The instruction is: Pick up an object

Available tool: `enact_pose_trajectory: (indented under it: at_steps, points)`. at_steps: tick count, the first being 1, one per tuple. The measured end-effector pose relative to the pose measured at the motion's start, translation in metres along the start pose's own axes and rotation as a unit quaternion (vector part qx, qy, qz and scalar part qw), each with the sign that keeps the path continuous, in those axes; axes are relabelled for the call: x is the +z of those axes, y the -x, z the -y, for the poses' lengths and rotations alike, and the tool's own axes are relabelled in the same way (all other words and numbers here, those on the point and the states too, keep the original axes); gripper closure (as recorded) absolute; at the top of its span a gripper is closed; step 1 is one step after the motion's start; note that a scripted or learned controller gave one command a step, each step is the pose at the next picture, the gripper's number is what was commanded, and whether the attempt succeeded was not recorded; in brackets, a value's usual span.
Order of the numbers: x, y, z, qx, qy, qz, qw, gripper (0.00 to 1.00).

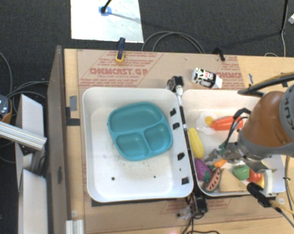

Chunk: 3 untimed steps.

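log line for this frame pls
arm: over right white bin | gripper: low above toy food, fingers unclear | near: yellow corn cob, purple grapes | left bin: teal divided plate

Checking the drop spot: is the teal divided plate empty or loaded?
Empty: the teal plate lies flat in the left bin, all three compartments bare.

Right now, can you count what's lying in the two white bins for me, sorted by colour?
Teal: 1, the teal three-compartment plastic tray in the left bin
Yellow: 1, the yellow toy corn cob
Orange: 1, the orange toy carrot
Purple: 1, the purple toy grape bunch
Green: 1, the green toy piece
Red and green: 1, the toy watermelon slice
Total: 6 in view; the arm hides part of the right bin.
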State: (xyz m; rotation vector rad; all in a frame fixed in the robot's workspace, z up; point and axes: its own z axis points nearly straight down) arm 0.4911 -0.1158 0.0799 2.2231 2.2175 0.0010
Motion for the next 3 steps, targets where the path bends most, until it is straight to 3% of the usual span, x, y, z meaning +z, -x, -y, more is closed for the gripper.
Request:
enact_pose_trajectory:
  at_steps: [1, 2, 3]
  points:
    - [-0.015, -0.001, -0.001, -0.002, 0.001, 0.0, 1.0, 1.0]
    - [-0.108, 0.023, 0.002, -0.001, 0.004, 0.002, 1.0, 1.0]
    - [-0.132, 0.005, -0.075, -0.005, 0.004, 0.001, 1.0, 1.0]
